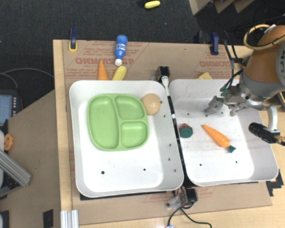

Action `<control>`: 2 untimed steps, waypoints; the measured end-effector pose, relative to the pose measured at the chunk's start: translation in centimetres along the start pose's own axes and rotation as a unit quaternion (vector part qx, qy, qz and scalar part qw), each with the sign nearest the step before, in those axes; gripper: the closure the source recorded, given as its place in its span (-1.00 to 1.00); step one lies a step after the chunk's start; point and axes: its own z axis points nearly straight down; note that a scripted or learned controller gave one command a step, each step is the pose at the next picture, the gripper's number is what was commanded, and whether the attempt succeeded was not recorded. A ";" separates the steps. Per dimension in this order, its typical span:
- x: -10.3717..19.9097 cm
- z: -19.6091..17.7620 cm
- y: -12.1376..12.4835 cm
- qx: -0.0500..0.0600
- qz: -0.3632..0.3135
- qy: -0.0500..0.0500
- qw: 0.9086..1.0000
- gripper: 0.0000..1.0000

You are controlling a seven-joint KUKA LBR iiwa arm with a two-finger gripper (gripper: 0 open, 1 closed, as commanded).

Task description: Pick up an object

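Observation:
My gripper (223, 109) hangs over the upper part of the right bin (256, 167), its two grey fingers spread open with nothing between them. An orange toy carrot (215, 135) with a green tip lies on the bin floor just below and slightly left of the gripper, apart from it. A small round teal and red object (185, 130) rests near that bin's left wall. In the left bin (80, 141) sits a green divided plate (118, 121), and a tan ball (151, 103) lies at the plate's upper right corner.
Behind the left bin, on the cardboard, lie a blue and white bottle (120, 49), an orange cone-shaped piece (102, 71) and a yellow corn piece (119, 72). A black clamp (163, 72) sits where the bins meet. The arm's body (268, 56) overhangs the right bin's far corner.

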 end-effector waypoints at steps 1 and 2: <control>4.1 5.3 -5.4 -0.005 0.002 -0.003 1.000 -1.00; 3.9 4.0 -5.1 -0.009 0.002 -0.004 1.000 1.00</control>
